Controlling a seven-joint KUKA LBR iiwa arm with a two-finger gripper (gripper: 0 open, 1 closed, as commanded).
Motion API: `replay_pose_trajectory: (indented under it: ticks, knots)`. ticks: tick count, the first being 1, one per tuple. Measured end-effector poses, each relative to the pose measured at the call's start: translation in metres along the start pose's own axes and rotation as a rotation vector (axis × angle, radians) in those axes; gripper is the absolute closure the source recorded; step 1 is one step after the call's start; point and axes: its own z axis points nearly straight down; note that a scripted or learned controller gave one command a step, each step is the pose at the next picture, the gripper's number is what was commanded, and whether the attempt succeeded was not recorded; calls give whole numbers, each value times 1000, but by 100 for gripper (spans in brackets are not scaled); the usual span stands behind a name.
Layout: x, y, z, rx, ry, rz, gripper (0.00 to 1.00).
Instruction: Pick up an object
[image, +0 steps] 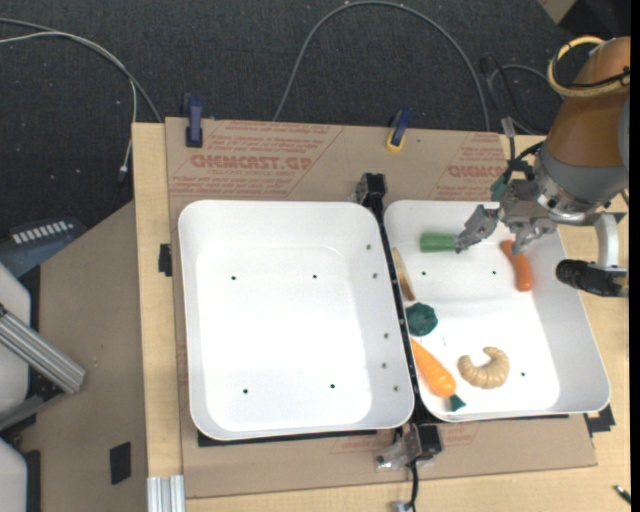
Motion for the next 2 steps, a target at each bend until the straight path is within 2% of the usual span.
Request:
replay_pose_trajectory:
  ticks: [2]
  knots:
    - [3, -7, 121, 0, 0, 0, 0]
